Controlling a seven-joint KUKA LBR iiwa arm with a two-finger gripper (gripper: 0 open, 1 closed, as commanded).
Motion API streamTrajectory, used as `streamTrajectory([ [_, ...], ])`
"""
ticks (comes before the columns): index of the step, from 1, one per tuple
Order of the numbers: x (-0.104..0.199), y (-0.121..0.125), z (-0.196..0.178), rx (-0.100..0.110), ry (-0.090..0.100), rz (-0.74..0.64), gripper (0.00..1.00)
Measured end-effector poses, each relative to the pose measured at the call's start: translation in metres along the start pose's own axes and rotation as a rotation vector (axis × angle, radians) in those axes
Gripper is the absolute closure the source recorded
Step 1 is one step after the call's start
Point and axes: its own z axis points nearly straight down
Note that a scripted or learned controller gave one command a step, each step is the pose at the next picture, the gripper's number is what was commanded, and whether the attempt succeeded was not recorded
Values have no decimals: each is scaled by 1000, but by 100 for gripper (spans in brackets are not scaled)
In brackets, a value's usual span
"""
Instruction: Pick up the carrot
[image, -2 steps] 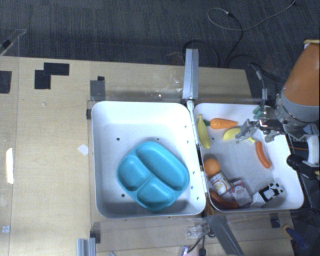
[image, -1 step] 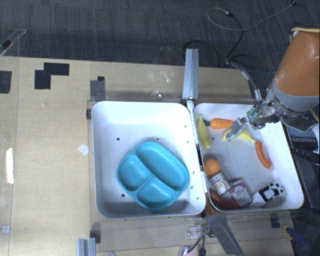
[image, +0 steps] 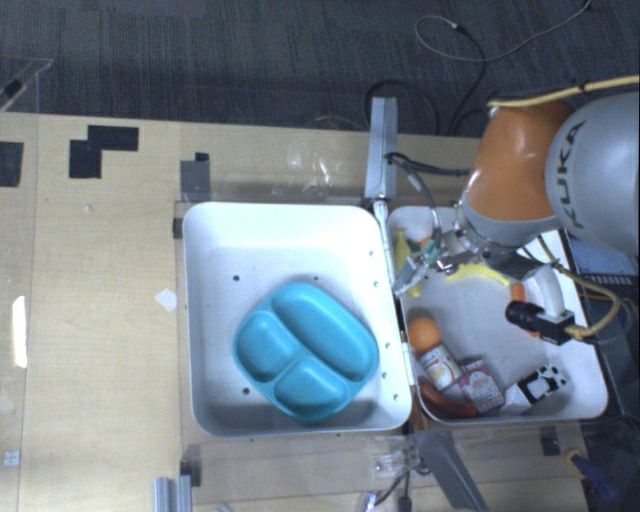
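On the arm's grey link (image: 600, 165) at the right edge you can read part of the letters "KUKA", running vertically; no other writing is legible, though a small black-and-white patterned block (image: 545, 383) lies at the near right corner of the right bin. Count two shallow white bins side by side on the counter (image: 90, 330): the left bin (image: 210, 300) and the right bin (image: 590, 385). You see one blue plate (image: 306, 348) with three compartments, lying slightly tilted in the left bin's near half. Several black square marks (image: 100, 148) sit on the counter at far left.

The right bin holds a mixed clutter: one orange rounded item (image: 424, 331) near its left wall, one small packet with a reddish label (image: 478, 388) toward the near wall, and something yellow (image: 480, 272) under the arm. The carrot (image: 517, 292) appears as a small orange-red piece just right of the gripper, partly hidden by the arm; you cannot be certain of its outline.

The arm reaches in from the right, its orange band (image: 515, 165) above the far part of the right bin, wrist angled down and leftward. The gripper (image: 432, 256) sits low near the bin's far left corner; whether it is apart or together cannot be told.
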Motion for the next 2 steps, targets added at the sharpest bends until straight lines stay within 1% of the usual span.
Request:
streamTrajectory([
  [1,-66,33,-1,-3,-2,-34,0],
  [2,-64,54,-10,-6,-4,-155,0],
])
